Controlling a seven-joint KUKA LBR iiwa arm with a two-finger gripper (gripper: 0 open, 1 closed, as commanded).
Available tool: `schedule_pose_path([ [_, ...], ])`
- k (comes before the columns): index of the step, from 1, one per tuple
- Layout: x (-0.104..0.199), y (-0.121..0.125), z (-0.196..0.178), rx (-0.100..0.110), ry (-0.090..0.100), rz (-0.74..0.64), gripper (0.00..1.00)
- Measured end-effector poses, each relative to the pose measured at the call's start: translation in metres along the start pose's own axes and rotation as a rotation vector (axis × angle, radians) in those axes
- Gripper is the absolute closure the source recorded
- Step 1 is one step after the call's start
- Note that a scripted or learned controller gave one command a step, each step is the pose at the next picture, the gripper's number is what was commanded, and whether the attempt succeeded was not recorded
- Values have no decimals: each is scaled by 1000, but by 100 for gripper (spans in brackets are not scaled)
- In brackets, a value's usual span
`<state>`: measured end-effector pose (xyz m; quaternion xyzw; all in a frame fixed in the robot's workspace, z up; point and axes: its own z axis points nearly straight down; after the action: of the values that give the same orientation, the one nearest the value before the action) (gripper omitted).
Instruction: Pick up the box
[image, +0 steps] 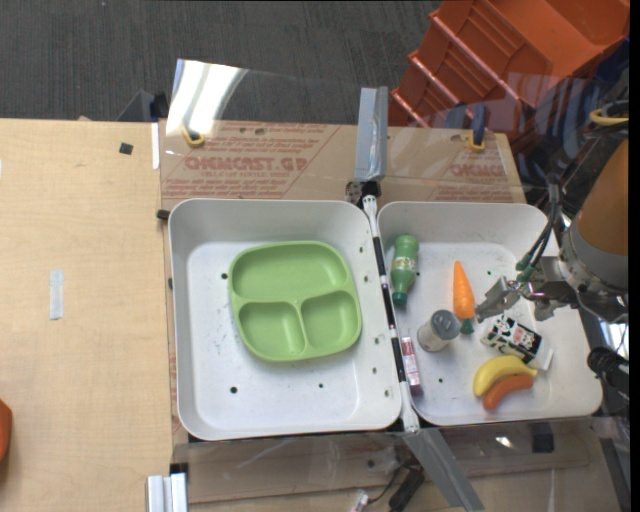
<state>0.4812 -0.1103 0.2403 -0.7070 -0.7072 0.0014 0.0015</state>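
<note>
In the right bin (560, 395), the box (512, 338) lies just near-right of the gripper (503, 297), long axis left-right; fingers apparently spread, holding nothing.

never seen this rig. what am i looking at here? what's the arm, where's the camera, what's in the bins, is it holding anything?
One camera looks down at a slant on two white bins. The grey arm with an orange band reaches in from the right; its gripper hovers just above the small black-and-white box, the thing to pick up. Nothing shows between its fingers. The left bin holds a green divided plate. The right bin holds the box, a green bottle, a carrot, a small grey can, a banana and an orange piece beside it.
</note>
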Motion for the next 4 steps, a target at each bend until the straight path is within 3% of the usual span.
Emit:
schedule_pose_path([
  [1,21,133,25,-1,-1,183,0],
  [2,9,79,93,0,0,130,0],
  [3,13,49,150,0,0,90,0],
  [4,13,49,150,0,0,90,0],
])
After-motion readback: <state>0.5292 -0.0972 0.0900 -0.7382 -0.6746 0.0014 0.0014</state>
